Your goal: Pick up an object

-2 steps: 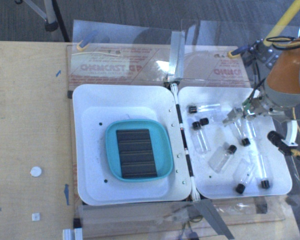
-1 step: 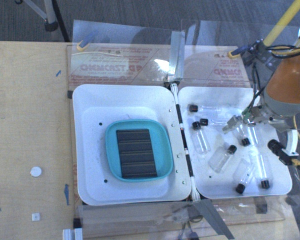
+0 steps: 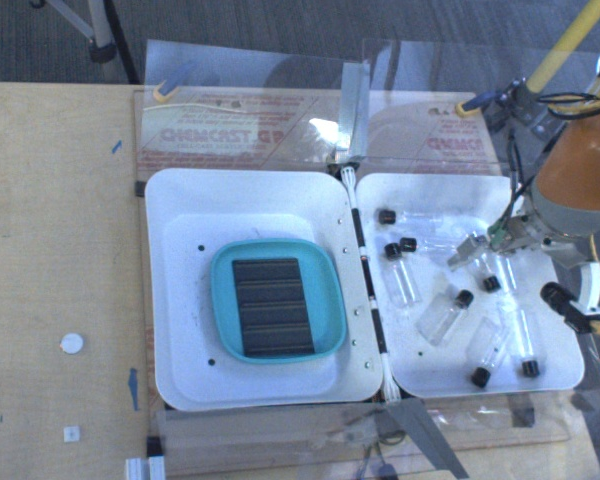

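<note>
Two white bins (image 3: 170, 268) sit on a tan bench (image 3: 50, 218) over grey carpet (image 3: 280, 8); the fingers' (image 3: 470, 253) state is unclear.

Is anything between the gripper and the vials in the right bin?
Nothing visible. The gripper hangs low over the right bin, with clear black-capped vials scattered around and below it.

Bright even light, glare on clear panels (image 3: 280, 118).
</note>
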